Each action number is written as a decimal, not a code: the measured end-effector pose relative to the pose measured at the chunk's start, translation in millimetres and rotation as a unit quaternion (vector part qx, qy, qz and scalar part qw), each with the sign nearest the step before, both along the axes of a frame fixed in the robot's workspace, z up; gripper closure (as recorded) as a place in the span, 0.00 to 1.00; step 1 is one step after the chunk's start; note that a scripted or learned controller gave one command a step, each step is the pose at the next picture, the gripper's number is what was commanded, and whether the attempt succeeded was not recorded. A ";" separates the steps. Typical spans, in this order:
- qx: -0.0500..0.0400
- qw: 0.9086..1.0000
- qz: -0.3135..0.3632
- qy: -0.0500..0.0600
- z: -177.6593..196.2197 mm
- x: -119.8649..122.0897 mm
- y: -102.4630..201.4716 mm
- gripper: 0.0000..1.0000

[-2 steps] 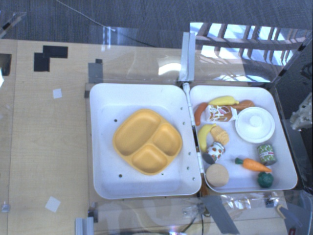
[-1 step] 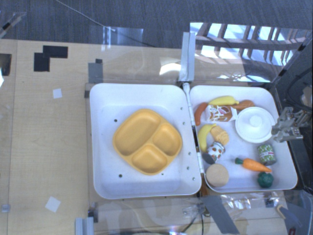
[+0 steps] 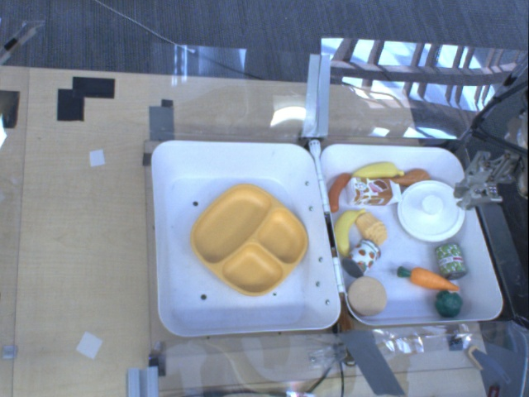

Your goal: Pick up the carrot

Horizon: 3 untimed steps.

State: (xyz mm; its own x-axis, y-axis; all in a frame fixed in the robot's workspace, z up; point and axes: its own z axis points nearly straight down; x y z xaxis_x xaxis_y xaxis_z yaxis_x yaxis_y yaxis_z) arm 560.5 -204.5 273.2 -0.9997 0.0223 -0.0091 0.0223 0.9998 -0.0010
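Carrot (image 3: 431, 279) lies near the right bin's (image 3: 488, 308) front edge between the can (image 3: 450, 260) and green ball (image 3: 449, 303), gripper (image 3: 478, 184) at the rim, grip state probably unreadable, so descend across its middle.

Lighting: bright, even, overhead. Glare: window reflection in blue-white patches on the clear panel (image 3: 413, 64) at the top right; a soft white sheen on the bench (image 3: 74, 246) near the divider post (image 3: 314, 98). Shadows: faint, short, under the yellow tray (image 3: 250, 238). Focus: moderately soft throughout; small items grainy, edges slightly blurred.
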 end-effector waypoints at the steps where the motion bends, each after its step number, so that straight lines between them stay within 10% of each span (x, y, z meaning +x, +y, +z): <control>1: 0.000 1.000 0.014 -0.001 -3.8 37.5 0.3 1.00; 2: 0.000 0.991 0.132 -0.001 -41.2 110.9 44.2 1.00; 3: -0.001 0.991 0.131 -0.002 -40.0 110.9 42.8 0.00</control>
